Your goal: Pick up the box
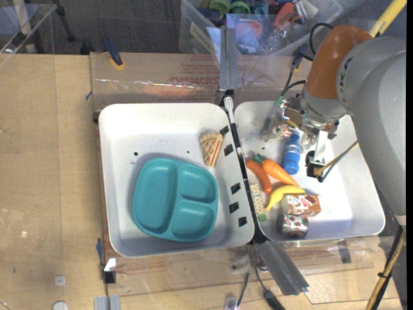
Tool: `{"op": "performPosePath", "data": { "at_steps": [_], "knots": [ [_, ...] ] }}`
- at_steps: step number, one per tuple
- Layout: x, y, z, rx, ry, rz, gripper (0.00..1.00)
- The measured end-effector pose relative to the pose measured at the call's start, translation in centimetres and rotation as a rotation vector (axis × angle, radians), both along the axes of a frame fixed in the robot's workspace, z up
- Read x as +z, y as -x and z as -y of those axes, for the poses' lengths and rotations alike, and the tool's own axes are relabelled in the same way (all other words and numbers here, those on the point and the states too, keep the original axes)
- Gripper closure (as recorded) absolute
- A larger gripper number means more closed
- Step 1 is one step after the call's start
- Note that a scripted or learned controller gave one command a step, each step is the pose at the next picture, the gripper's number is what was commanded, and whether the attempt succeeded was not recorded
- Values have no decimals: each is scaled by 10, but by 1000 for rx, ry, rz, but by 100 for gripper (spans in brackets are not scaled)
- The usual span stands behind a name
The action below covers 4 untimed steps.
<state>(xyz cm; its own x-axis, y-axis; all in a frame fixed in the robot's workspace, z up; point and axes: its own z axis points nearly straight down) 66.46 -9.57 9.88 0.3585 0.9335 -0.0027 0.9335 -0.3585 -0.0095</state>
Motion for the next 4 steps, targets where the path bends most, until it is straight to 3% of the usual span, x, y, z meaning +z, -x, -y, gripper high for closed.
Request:
{"op": "performPosePath", "data": {
  "at_steps": [1,2,3,4],
  "knots": [
    [9,-1,-1,2,2,1,100],
    [10,-1,-1,2,2,1,0],
    [20,-1,-1,4,3,2,100],
    [20,-1,-1,4,3,1,0]
  ]
}}
